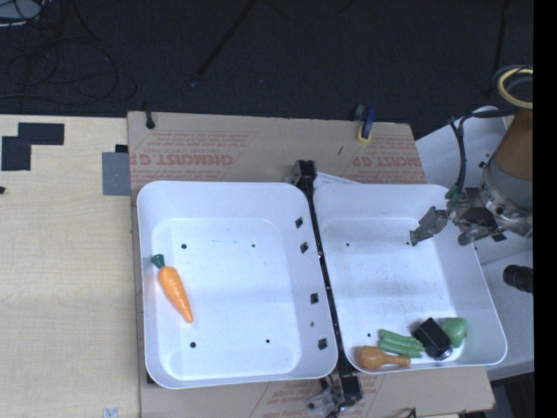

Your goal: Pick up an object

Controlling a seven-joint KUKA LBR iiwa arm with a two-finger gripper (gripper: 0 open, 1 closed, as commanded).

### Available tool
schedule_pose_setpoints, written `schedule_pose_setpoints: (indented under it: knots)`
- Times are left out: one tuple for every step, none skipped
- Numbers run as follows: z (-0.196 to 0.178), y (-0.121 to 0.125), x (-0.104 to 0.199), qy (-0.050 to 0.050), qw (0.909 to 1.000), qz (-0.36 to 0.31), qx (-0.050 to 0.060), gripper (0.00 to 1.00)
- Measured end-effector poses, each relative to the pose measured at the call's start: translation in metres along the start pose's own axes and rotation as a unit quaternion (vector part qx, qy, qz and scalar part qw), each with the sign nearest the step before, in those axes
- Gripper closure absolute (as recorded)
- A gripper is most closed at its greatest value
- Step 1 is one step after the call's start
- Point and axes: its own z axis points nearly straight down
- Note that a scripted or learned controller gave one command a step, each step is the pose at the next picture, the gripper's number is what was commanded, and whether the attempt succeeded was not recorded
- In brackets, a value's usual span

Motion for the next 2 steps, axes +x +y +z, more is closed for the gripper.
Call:
schedule_pose_setpoints:
  knots:
    - [0.124,0.047,0.047,0.002,1.0,-0.002,0.004,0.0]
    - [-0.038,0.077,0.1,0.0,1.0,-0.003,-0.007,0.0]
